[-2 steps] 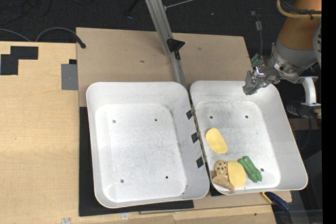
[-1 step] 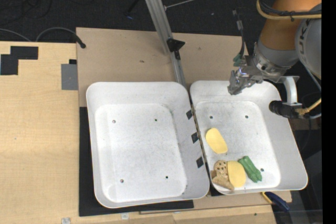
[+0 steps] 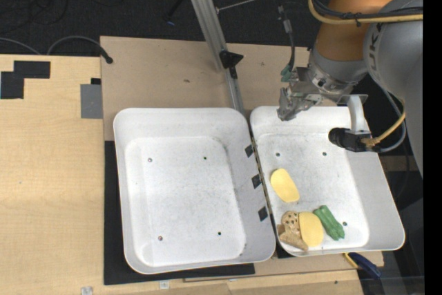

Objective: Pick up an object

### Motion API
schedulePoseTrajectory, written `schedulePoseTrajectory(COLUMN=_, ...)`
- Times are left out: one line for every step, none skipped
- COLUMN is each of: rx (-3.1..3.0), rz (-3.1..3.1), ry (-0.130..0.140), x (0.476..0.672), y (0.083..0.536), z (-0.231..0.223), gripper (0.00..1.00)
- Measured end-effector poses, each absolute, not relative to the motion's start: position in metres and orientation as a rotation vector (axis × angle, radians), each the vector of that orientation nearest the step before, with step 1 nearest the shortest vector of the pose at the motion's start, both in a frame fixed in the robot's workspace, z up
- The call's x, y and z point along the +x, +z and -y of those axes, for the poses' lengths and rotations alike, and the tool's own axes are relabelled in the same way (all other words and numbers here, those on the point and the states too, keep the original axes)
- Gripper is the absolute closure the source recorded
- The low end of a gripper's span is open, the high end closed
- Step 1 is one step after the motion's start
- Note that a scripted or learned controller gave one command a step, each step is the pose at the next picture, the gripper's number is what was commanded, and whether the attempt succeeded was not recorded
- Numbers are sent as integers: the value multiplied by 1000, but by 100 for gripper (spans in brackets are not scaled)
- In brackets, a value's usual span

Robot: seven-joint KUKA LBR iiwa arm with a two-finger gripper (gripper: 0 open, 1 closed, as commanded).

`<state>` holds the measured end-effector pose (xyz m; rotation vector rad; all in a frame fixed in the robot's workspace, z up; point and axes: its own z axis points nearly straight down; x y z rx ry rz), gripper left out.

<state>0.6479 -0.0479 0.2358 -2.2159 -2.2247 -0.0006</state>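
Two shallow white plastic bins are carried by the table. The end effector, its opening not discernible, is hovering upper right. A descent toward the yellow oval object is probably required.

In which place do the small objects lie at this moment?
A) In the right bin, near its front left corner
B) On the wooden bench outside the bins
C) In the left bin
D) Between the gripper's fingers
A: the yellow piece, the green piece and the others lie in the right bin, near its front left corner.
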Motion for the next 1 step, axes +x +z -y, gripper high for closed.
schedulePoseTrajectory(rx=-2215, rz=2225, ry=-2, x=658, y=243, z=-3, gripper=100)
